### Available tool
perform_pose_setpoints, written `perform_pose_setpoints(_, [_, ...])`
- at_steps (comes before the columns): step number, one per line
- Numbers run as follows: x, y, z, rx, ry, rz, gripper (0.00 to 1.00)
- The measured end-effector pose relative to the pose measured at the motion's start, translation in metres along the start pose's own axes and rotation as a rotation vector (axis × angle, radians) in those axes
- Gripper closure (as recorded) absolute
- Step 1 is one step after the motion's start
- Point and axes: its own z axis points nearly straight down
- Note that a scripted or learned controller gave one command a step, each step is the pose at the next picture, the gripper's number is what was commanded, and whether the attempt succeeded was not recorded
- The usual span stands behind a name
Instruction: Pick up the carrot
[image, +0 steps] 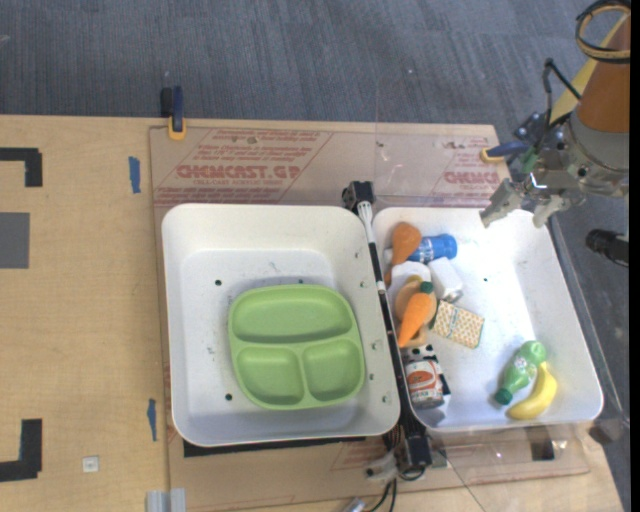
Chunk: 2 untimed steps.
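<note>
Carrot (416, 312) not yet picked up.
It is wedged against the right bin's (575, 330) left wall among clutter; the hand (522, 205), apparently open and empty, is held over the far right corner.

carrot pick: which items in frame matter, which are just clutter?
Job:
carrot, right bin, by the divider
end effector, above the right bin's far edge, apart from the carrot

Clutter:
green tray in left bin
blue bottle
orange piece
cracker box
can
banana
green bottle
</note>
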Motion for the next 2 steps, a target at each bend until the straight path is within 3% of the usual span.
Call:
perform_pose_setpoints(1, [0.091, -0.019, 0.056, 0.006, 0.006, -0.025, 0.00])
perform_pose_setpoints(2, [0.135, -0.073, 0.054, 0.003, 0.003, -0.107, 0.00])
